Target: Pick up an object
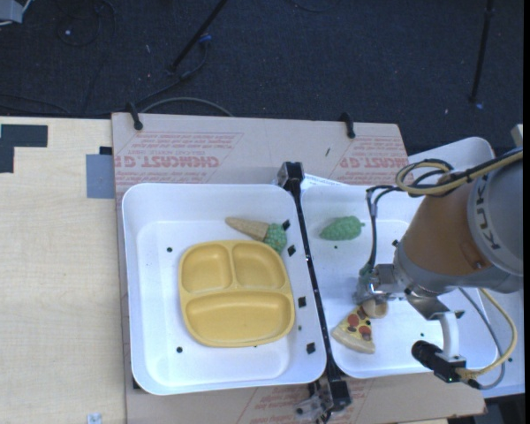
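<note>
In the right bin (336,365) a toy pizza slice (355,332) lies near the front, and a green leafy toy (341,229) rests near the back. My gripper (369,297) hangs low just above the pizza slice, with a small tan object (374,306) at its tip. The orange-banded arm (442,237) covers much of the bin's right side. In the left bin (150,237) sits a yellow divided plate (237,291), and a toy ice-cream cone with a green top (258,230) lies just behind it.
A black divider clamp (302,263) runs between the two bins. Cables loop around the arm at the right. The bins rest on a cardboard sheet (185,153) on a light wooden bench (44,281).
</note>
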### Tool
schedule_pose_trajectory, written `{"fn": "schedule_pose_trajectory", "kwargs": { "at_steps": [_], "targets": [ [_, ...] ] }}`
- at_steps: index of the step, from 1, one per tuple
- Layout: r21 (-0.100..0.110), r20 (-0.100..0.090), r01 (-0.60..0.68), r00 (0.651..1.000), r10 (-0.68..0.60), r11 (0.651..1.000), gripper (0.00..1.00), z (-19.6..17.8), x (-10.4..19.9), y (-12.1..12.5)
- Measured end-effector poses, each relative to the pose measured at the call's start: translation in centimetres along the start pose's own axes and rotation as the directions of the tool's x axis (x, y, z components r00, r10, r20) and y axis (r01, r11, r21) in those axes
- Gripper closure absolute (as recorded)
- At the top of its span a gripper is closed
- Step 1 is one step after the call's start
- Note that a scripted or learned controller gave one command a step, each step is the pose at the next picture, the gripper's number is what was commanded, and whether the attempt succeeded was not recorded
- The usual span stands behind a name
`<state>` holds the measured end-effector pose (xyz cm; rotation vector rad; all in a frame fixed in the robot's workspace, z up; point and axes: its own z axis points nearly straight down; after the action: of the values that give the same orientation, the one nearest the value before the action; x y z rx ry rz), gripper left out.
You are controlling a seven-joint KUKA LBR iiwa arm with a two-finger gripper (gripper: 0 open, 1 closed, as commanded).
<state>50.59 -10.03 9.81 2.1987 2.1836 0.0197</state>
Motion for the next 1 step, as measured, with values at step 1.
{"fn": "schedule_pose_trajectory", "kwargs": {
  "at_steps": [1],
  "targets": [
    [0.0, -0.002, -0.003, 1.0, 0.003, 1.0, 1.0, -1.04, -0.05, 0.08]
  ]
}}
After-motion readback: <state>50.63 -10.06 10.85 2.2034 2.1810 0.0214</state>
